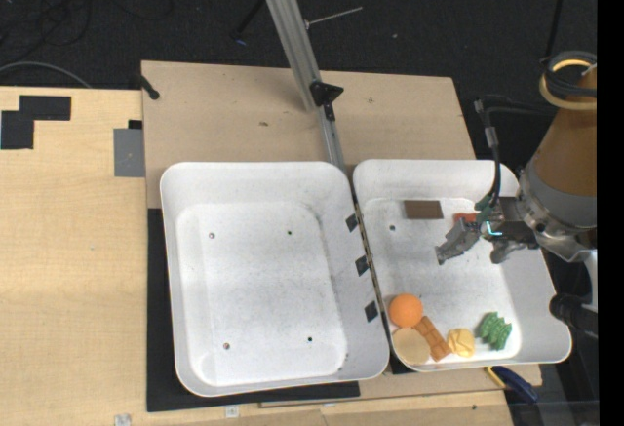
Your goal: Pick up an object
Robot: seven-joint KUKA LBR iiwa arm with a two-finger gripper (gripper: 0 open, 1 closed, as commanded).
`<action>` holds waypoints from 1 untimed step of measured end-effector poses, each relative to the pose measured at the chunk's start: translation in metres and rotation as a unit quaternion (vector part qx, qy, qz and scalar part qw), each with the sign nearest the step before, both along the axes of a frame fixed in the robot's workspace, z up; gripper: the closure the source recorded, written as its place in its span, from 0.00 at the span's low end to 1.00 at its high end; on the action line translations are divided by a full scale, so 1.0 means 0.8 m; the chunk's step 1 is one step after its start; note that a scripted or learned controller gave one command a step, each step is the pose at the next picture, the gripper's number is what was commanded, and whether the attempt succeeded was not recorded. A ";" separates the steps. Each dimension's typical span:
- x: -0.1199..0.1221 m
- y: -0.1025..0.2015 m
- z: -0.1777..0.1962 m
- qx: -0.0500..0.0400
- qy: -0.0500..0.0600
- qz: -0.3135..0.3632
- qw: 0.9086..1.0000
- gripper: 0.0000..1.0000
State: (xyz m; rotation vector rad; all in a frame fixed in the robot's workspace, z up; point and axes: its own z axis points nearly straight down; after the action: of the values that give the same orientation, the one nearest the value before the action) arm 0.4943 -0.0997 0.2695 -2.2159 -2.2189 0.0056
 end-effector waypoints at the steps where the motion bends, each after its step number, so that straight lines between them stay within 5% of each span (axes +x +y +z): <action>1: 0.000 -0.002 0.002 0.000 -0.002 -0.002 1.000 0.00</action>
State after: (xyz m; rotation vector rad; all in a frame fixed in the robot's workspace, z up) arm 0.4945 -0.1013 0.2711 -2.2240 -2.2163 0.0016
